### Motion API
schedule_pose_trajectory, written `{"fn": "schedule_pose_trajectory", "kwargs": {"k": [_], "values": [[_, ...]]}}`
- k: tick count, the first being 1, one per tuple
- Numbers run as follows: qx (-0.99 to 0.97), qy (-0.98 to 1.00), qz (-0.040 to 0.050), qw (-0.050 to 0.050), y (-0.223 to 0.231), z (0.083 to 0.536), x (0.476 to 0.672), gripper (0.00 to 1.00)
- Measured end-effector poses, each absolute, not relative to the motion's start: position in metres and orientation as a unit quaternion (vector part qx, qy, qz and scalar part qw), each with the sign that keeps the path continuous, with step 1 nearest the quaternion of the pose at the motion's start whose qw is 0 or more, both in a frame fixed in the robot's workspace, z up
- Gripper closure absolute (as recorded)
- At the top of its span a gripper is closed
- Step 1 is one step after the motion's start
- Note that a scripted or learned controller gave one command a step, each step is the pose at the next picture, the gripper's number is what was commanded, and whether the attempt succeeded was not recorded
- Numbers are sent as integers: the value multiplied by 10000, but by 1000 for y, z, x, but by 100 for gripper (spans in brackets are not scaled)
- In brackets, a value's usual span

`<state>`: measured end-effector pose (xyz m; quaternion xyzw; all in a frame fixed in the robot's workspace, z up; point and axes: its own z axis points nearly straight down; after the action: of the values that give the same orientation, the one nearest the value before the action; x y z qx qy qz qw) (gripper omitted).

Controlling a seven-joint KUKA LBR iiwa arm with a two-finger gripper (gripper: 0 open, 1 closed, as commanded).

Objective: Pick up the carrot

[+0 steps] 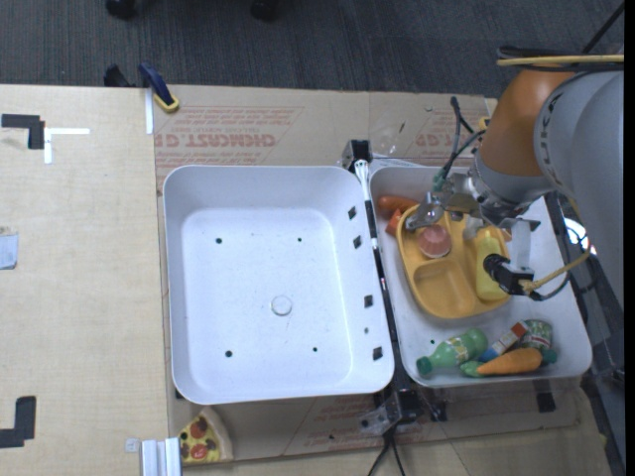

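A: Where is the carrot (510, 363)?

B: At the right bin's (568, 307) near edge, just beside a green bottle (453, 352).

A: Handling?

B: Probably light, stiff, smooth (toy-like); grip mid-body, across its width.

A: The end effector (429, 212)?

B: Over the yellow tray (448, 288); its opening cannot be told.

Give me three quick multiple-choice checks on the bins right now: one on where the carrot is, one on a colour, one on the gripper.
1. Where is the carrot?
A. left bin
B. right bin, near edge
C. on the bench

2. What colour is the tray?
A. yellow
B. blue
C. white

3. Where is the gripper?
A. over the carrot
B. over the left bin
C. over the tray's far end

Key: 1 B, it lies beside the green bottle at the near wall of the right bin. 2 A, plainly yellow. 3 C, well away from the carrot.
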<state>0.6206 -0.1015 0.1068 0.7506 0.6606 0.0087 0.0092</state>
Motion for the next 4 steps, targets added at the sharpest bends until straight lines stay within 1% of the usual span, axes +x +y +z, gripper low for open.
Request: {"fn": "schedule_pose_trajectory", "kwargs": {"k": [1, 2, 3, 4], "values": [[7601, 6497, 73, 103, -98, 107, 622, 0], [8007, 5988, 131, 116, -94, 107, 598, 0], [7720, 6355, 136, -1, -155, 103, 605, 0], [8035, 5951, 79, 87, -109, 104, 651, 0]]}}
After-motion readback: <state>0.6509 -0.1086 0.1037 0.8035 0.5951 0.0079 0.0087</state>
